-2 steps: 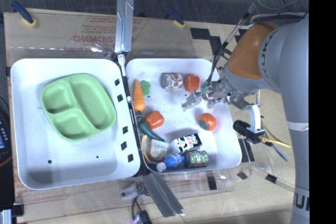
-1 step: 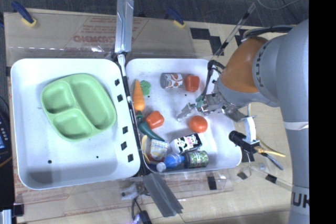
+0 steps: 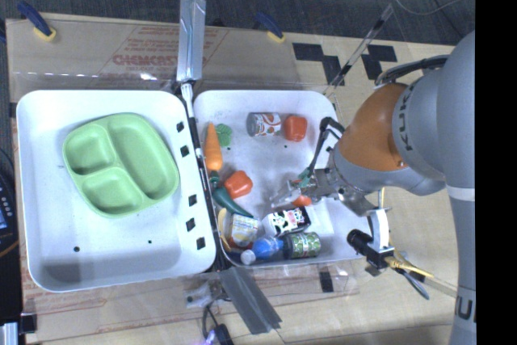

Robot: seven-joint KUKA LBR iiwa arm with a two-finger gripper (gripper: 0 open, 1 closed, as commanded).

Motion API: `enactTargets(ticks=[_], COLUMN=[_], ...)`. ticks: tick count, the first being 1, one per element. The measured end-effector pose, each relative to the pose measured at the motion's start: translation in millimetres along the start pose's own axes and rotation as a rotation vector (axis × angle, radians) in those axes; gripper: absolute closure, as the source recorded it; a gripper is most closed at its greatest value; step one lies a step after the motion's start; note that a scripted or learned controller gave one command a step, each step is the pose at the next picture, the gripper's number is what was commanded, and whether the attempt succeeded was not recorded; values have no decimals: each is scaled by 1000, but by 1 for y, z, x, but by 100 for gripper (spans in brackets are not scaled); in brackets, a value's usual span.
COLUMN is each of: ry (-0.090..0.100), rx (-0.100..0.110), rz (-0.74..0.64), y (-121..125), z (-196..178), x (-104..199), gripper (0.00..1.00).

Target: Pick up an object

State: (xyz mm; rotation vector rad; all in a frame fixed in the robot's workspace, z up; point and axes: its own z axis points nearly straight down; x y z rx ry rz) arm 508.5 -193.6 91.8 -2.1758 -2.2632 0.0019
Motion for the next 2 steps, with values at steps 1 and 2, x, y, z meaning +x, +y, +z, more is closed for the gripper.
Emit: enactTargets(ticks=[1,2], ry=[-1,0], rx=[0,-2], rz=[-7,119], y=[1,61], z=[-10,-116], x=[0,16], gripper=[100,100])
